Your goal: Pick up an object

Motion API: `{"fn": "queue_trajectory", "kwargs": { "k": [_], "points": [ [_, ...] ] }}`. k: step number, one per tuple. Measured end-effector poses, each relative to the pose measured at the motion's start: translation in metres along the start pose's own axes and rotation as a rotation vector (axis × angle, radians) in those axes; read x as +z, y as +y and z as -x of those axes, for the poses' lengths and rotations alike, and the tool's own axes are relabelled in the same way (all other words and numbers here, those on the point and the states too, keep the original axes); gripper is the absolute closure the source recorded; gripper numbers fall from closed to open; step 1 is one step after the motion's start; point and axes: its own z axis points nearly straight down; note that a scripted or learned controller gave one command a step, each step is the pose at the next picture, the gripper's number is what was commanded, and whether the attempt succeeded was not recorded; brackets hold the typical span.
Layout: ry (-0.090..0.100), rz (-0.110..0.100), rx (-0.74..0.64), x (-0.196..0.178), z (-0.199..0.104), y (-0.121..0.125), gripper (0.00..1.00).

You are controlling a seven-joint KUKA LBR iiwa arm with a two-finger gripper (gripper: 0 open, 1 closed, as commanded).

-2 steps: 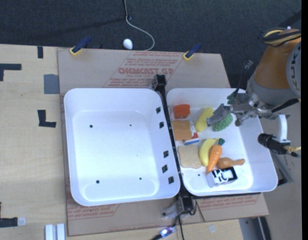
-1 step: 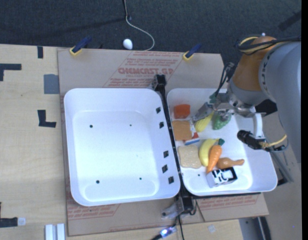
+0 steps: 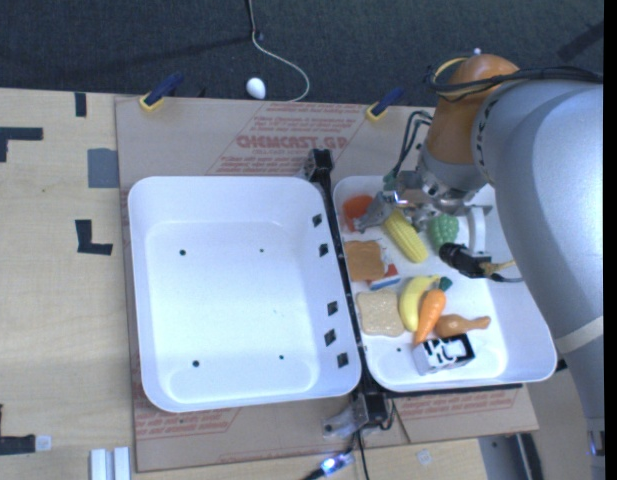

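The gripper (image 3: 388, 206) hangs low over the far end of the right bin (image 3: 518, 363), just beside the corn cob (image 3: 405, 237); from here I cannot tell its grip. Bread, banana and carrot lie nearer.

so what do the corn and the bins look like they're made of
Corn: probably moulded plastic toy food, judging by its even yellow colour and smooth, slightly glossy surface. Bins: apparently thin white plastic, smooth and faintly shiny, with rounded, formed corners and rims.
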Motion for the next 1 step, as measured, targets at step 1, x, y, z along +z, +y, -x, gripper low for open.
{"fn": "queue_trajectory", "kwargs": {
  "k": [1],
  "points": [
    [0.005,0.007,0.008,-0.0072,0.0001,-0.0011,1.00]
  ]
}}
